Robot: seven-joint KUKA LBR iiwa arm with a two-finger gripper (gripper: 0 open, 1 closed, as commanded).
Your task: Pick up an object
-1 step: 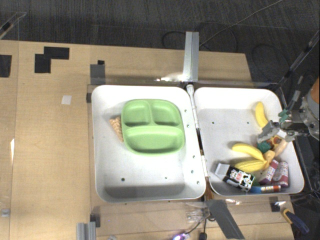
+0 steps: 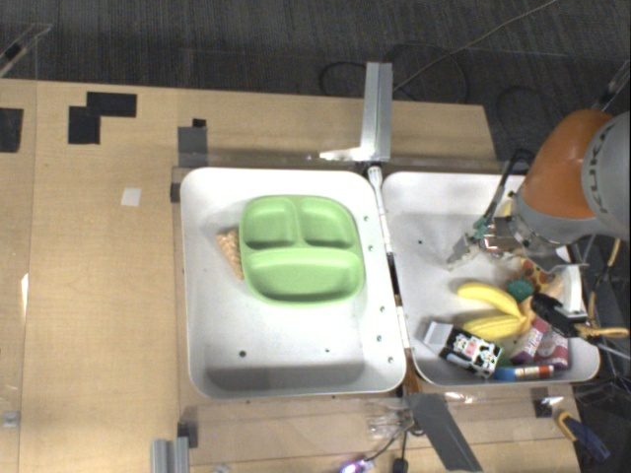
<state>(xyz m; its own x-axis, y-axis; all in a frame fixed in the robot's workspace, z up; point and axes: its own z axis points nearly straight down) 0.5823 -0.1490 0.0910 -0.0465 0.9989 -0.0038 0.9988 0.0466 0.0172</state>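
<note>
Hovering just above the banana (image 2: 490, 308) in the right bin (image 2: 434, 264), gripper (image 2: 471, 249) spread open and holding nothing. Advising: lowering straight onto the banana's middle, fingers straddling its width, avoiding the neighbouring black box (image 2: 471, 350).

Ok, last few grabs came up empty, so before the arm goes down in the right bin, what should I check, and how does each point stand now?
1. Gripper over the right bin, not the left: ok.
2. Nothing between the fingers yet: ok, it looks unladen.
3. Finger opening wide enough: cannot tell, too small to read.
4. A target directly beneath: not ok, bare bin floor there; the bananas lie nearer the front.
5. Bananas free to lift: cannot tell, other small items crowd against them.
6. Green divided plate out of the way in the left bin: ok.
</note>
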